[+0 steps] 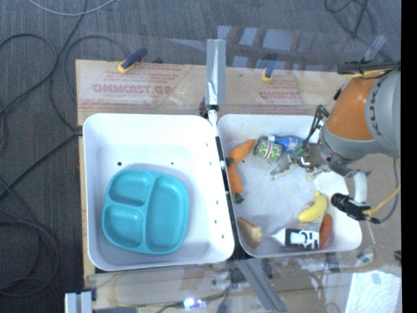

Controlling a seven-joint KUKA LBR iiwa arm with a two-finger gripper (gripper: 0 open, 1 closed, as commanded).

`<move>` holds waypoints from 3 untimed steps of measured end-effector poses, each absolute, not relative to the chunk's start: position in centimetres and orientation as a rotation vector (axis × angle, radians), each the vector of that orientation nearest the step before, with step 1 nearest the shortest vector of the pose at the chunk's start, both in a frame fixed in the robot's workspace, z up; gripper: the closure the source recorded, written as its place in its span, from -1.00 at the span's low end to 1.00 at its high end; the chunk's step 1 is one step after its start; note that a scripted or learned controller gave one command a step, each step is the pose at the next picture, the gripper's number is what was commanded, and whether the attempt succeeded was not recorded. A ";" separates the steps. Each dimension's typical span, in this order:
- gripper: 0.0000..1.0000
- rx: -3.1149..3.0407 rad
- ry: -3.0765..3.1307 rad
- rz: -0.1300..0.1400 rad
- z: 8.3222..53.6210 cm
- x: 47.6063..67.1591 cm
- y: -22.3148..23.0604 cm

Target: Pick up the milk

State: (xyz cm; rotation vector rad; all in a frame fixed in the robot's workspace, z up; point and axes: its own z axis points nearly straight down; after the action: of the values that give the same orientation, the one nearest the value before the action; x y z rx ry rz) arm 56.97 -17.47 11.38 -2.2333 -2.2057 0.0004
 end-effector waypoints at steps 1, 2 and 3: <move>-1.00 -2.184 -2.257 0.003 9.6 59.1 -14.5; -1.00 -2.063 -2.371 0.006 11.3 58.7 -15.6; -1.00 -1.962 -2.451 0.006 10.3 56.6 -16.0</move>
State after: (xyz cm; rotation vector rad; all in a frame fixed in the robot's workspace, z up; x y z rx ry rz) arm 56.64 -16.01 10.25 -1.9620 -2.4509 0.0056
